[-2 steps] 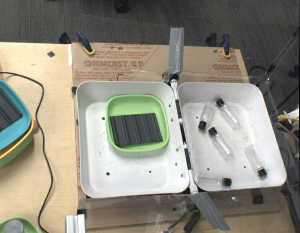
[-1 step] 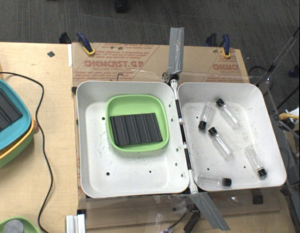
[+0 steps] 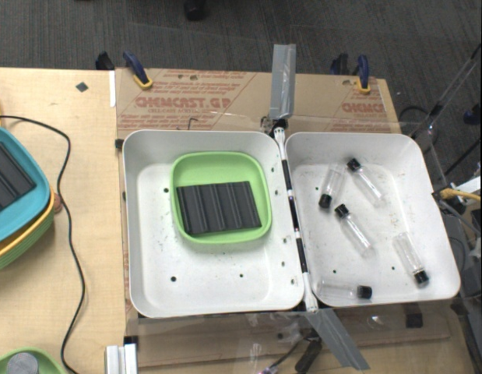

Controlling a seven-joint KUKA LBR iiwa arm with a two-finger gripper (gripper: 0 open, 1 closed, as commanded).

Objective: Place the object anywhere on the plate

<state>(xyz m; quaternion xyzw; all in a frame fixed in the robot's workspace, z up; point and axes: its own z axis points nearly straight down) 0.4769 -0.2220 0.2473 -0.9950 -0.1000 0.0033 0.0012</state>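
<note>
Camera view: two white bins side by side on the bench, seen from above at a slant.
Plate: a green plate (image 3: 219, 166) sits in the left bin (image 3: 209, 279), toward its far half, with a dark ribbed insert (image 3: 221, 207) across its middle.
Objects: five clear vials with black caps lie scattered in the right bin (image 3: 388, 209), none on the plate.
Nearest vial: an upright-lying vial (image 3: 332, 187) is closest to the divider.
Others: a far vial (image 3: 364, 176), a middle vial (image 3: 352, 226) and a right-hand vial (image 3: 409, 259) run from far left to near right; a fifth vial (image 3: 346, 291) lies along the near wall.
Key relation: the plate lies left of every vial, across the divider, and the arm's reach comes from the vials' side.
Gripper: its opening and any load cannot be told from this moment.
Judgement: pickup not yet done; a slanted vial likely calls for a wrist turn across its long axis.
</note>
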